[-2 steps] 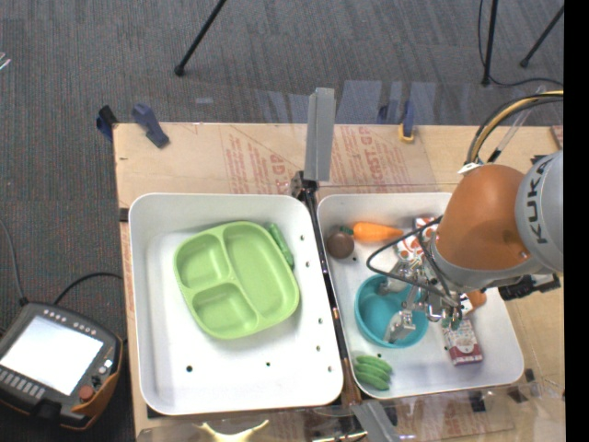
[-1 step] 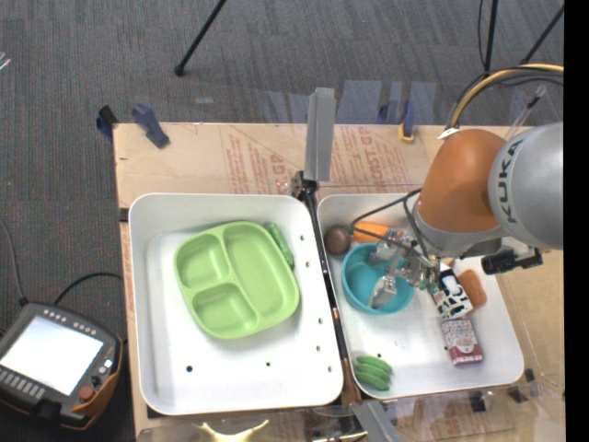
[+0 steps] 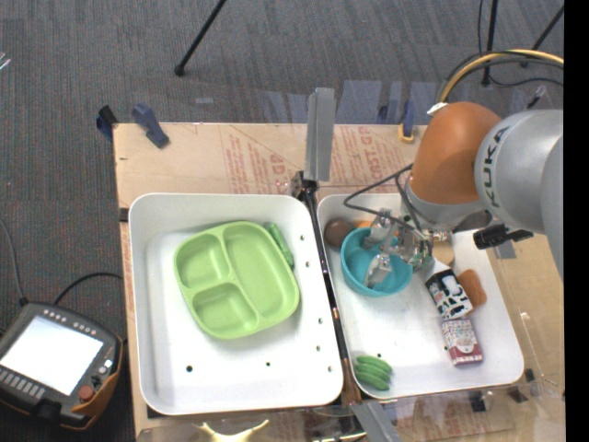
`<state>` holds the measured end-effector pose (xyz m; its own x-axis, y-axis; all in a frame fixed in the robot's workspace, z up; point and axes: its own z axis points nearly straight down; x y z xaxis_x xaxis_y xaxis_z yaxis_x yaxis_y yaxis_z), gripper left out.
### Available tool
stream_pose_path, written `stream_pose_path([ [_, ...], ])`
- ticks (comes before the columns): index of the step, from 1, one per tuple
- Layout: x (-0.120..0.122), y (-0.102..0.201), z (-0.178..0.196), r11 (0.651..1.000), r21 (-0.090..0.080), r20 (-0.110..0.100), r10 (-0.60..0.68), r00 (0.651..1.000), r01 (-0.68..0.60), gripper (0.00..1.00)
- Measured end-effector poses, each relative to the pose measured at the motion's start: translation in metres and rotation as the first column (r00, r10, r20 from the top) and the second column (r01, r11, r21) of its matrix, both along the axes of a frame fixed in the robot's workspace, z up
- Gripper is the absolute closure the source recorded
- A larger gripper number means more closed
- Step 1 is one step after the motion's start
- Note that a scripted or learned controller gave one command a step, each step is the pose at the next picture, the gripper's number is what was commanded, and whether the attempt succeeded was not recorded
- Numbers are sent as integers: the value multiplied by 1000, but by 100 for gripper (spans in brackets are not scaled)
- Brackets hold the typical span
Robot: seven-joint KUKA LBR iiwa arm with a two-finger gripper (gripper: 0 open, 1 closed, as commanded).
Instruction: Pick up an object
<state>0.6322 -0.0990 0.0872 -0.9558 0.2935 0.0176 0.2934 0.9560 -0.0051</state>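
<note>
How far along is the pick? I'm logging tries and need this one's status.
Done: the arm has brought the tool down into the right bin, over the teal bowl. In hand: nothing visibly lifted. Left: securing an object and raising it; the bottle and green pod lie untouched.

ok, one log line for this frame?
end effector: over teal bowl, right bin | grasp: unconfirmed | left bin: green divided plate
</note>
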Motion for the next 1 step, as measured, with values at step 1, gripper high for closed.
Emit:
stream_pose_path([
  [1, -19, 17, 1, 994, 0, 19, 106, 994, -106, 0],
])
